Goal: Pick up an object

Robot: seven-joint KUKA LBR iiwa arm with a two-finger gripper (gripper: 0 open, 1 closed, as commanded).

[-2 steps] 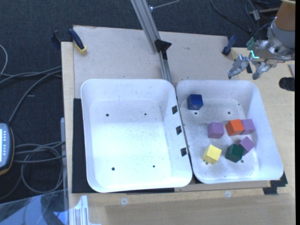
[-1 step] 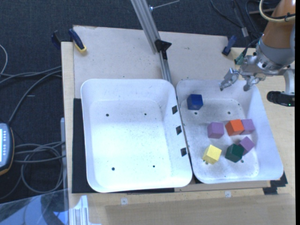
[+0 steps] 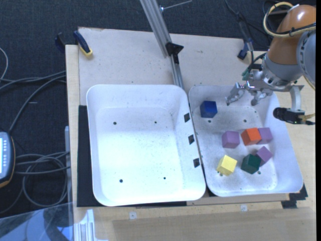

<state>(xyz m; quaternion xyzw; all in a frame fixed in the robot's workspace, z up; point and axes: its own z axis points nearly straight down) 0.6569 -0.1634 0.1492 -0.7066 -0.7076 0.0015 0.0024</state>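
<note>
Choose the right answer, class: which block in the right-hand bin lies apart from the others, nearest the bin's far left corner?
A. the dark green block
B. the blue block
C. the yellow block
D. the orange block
B: the blue block sits alone toward the far left of the right bin, while the others cluster nearer the front.

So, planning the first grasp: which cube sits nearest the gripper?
The blue cube, alone at the right bin's far end, just left of the gripper; the others cluster nearer the camera.

arm (image 3: 296, 34): cut by right edge | green cube (image 3: 250, 163): partly behind purple cube (image 3: 264, 154)
</note>
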